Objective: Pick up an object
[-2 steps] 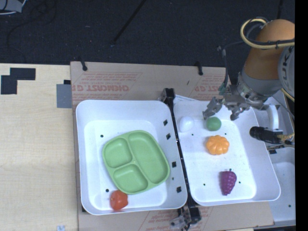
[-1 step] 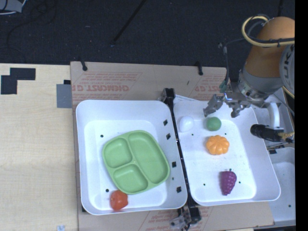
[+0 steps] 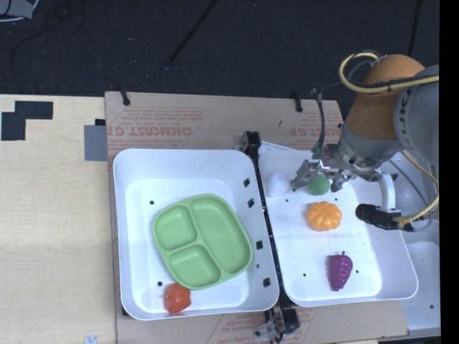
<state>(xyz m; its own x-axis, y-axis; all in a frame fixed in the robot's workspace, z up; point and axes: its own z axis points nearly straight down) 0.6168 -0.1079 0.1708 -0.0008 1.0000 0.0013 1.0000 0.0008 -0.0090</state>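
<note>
My gripper [image 3: 318, 179] hangs over the back of the right bin [image 3: 401, 278], reaching in from the right. Its fingers stand apart, open, on either side of a small green round object [image 3: 318, 186] that rests on the bin floor. An orange pumpkin-shaped object [image 3: 324, 216] lies just in front of the gripper. A purple bunch of grapes [image 3: 339, 271] sits nearer the bin's front. A small white object [image 3: 277, 185] lies at the bin's back left, close to the divider.
The left bin [image 3: 133, 185] holds a green three-compartment plate [image 3: 202, 240] and a red object [image 3: 176, 298] at its front edge. A black cable end [image 3: 376, 216] hangs beside the arm at the right bin's right side.
</note>
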